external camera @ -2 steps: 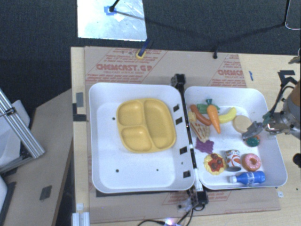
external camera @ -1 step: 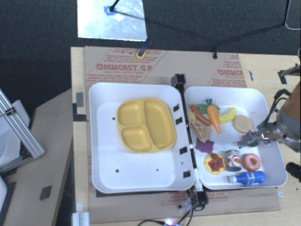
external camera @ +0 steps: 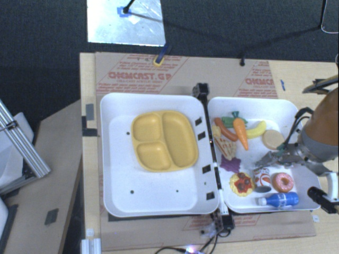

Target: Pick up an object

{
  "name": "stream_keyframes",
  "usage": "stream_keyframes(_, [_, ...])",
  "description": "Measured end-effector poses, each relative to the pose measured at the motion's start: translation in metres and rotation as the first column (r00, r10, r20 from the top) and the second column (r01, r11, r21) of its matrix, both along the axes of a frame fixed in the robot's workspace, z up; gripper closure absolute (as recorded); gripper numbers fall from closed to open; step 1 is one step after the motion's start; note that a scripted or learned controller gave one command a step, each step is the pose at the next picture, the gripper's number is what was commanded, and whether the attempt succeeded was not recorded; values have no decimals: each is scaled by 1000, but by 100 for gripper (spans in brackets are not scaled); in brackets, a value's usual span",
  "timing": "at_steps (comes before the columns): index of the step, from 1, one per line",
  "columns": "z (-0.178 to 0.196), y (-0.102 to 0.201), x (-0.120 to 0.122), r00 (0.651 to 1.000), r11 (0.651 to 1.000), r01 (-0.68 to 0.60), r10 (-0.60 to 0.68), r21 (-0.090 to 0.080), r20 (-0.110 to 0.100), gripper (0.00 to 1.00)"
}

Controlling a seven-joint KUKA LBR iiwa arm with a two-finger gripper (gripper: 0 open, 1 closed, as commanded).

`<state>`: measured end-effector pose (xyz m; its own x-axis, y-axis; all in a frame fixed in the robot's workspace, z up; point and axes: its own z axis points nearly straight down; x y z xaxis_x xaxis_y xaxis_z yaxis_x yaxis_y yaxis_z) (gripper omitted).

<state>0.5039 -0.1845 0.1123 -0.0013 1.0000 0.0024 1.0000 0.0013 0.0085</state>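
The right bin (external camera: 280, 107) holds several toy foods: a carrot (external camera: 241, 131), a banana (external camera: 256, 129), a tan round biscuit (external camera: 273, 139), a waffle wedge (external camera: 228, 148), a purple piece (external camera: 231, 165), a small pizza (external camera: 242, 184), a red and white can (external camera: 262, 179), a pink donut (external camera: 282, 182) and a blue bottle (external camera: 277, 199). My gripper (external camera: 271, 161) reaches in from the right and hangs low over the bin, just above the can and left of the donut. Nothing shows between its fingers.
The left bin (external camera: 119, 194) holds a yellow divided plate (external camera: 163, 140). A black hinged divider (external camera: 208, 142) runs between the two bins. A shiny metal sheet (external camera: 126, 15) lies on the dark floor beyond the bench.
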Motion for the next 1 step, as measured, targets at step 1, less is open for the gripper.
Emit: stream_keyframes(1, [-29, 0, 1, 1000, 1000, 0, 0, -2, -9, 0])
